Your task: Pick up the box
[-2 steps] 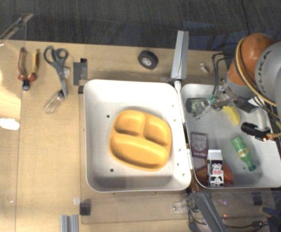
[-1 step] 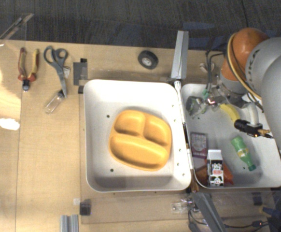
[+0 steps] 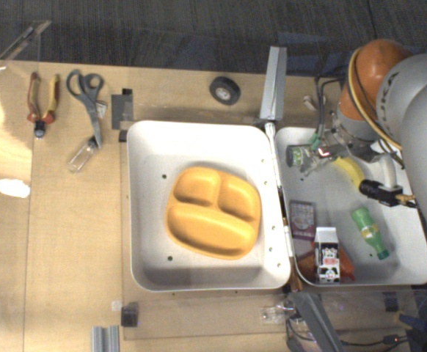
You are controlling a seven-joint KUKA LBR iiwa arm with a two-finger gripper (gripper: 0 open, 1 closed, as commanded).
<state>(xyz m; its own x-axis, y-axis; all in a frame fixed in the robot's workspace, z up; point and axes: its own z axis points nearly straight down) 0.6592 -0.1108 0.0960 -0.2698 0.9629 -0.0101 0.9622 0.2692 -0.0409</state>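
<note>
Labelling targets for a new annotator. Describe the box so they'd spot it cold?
Look in the right bin, at its front left corner. The box stands there: a small carton, white top, red and black print. A flat purple packet lies just behind it, and the green bottle to its right is round.

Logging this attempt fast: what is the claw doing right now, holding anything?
Claw: cannot be told; it sits in the right bin, apart from the box.
</note>
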